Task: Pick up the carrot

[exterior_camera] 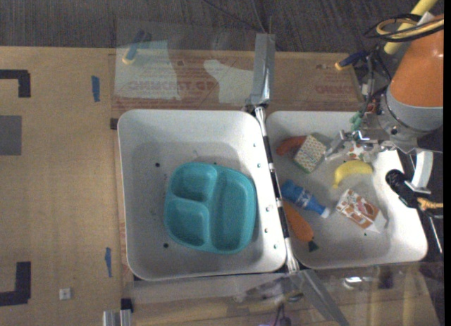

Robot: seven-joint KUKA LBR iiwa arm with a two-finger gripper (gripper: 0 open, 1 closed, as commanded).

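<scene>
- Tapered orange carrot (299,224) lies against the right bin's (366,255) left wall.
- Curved yellow banana (351,170) near gripper (361,141); its grip state I cannot tell.

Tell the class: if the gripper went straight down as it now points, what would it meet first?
Probably the banana, which lies just below the gripper in the right bin; depth is unclear. The carrot lies apart, lower left.

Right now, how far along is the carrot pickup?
Nothing looks done yet: the orange carrot lies in the right white bin, against its left wall beside the blue bottle. In hand: the grey arm's gripper sits over the bin's upper part, near the yellow banana. Left: reaching the carrot, gripping, lifting.
</scene>
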